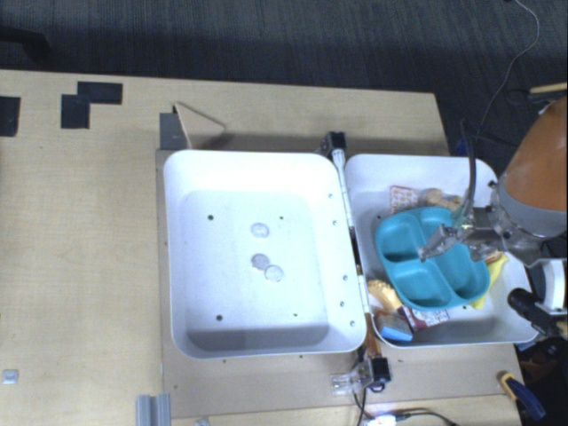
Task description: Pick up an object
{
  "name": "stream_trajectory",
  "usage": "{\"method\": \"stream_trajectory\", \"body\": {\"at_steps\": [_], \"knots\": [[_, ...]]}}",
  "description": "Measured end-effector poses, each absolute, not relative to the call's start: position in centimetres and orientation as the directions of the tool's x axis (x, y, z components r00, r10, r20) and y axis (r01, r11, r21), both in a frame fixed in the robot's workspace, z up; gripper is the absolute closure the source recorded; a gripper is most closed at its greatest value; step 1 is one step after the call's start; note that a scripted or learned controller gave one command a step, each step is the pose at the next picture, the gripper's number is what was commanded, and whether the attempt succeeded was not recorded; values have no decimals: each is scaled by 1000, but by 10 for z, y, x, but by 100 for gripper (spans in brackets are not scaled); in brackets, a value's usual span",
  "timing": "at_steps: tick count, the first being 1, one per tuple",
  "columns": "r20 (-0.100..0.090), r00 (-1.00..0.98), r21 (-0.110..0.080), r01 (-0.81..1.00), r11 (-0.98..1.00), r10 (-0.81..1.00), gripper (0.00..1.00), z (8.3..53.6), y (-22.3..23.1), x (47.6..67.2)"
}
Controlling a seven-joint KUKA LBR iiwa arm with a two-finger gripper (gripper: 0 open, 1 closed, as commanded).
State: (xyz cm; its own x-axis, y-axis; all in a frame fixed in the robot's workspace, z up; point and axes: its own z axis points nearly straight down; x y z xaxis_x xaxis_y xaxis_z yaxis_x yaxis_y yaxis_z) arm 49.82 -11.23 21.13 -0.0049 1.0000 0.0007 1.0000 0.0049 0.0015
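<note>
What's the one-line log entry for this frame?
phase: reach | gripper: over blue tray, grasp unconfirmed | right bin: blue tray plus clutter | left bin: three small discs

white bins, turquoise divided tray, orange band

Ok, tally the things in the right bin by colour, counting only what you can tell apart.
Blue: 2, the divided tray and a small blue thing at the near wall.
Yellow or tan: 2, one left of the tray, one at its right edge.
Patterned card: 1.
Total: 5. Others under the tray are too hidden to count.
</note>
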Motion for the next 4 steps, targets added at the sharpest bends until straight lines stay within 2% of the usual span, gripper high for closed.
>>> {"method": "stream_trajectory", "body": {"at_steps": [1, 2, 3, 4], "knots": [[-4, -2, 19, 1000, 2, 1000, 0, 102, -130, 493], [-8, -4, 32, 999, 4, 1000, 100, 116, -130, 497], [-6, -2, 17, 1000, 2, 1000, 100, 105, -88, 572], [0, -4, 3, 1000, 4, 1000, 0, 100, -85, 568]]}}
